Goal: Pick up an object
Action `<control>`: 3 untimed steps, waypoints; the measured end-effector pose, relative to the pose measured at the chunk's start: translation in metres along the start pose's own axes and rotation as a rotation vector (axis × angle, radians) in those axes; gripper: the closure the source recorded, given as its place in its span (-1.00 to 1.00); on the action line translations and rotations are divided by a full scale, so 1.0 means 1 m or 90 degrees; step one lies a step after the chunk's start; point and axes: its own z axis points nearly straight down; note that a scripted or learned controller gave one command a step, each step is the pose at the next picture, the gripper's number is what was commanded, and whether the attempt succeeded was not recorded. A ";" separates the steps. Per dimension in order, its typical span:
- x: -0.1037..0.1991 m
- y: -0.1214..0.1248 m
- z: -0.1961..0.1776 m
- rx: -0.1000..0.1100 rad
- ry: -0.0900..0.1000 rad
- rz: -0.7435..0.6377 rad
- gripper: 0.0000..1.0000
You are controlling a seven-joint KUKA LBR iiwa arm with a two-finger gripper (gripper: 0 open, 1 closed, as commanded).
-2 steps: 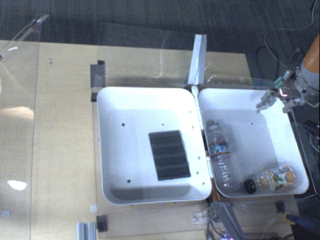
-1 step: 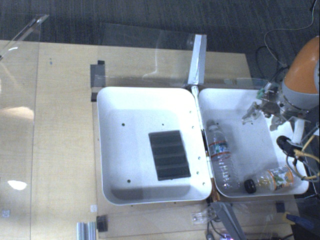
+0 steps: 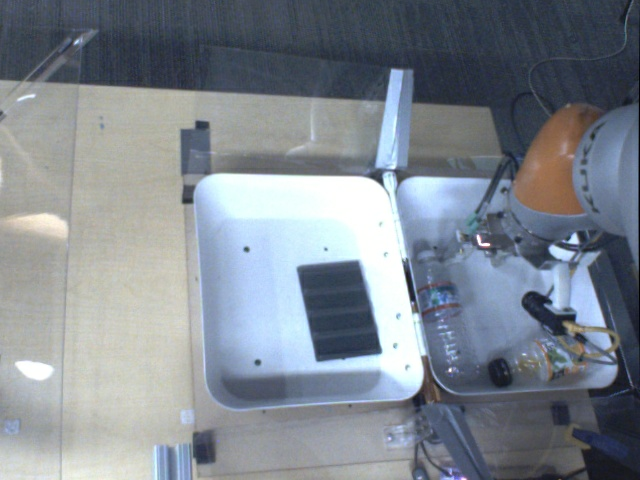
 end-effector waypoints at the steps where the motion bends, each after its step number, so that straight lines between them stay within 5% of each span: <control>1: 0.011 0.078 0.003 0.003 0.000 -0.042 -1.00; 2: 0.021 -0.056 -0.002 0.000 0.000 -0.002 -1.00; 3: 0.048 0.039 0.001 0.001 0.001 -0.034 -1.00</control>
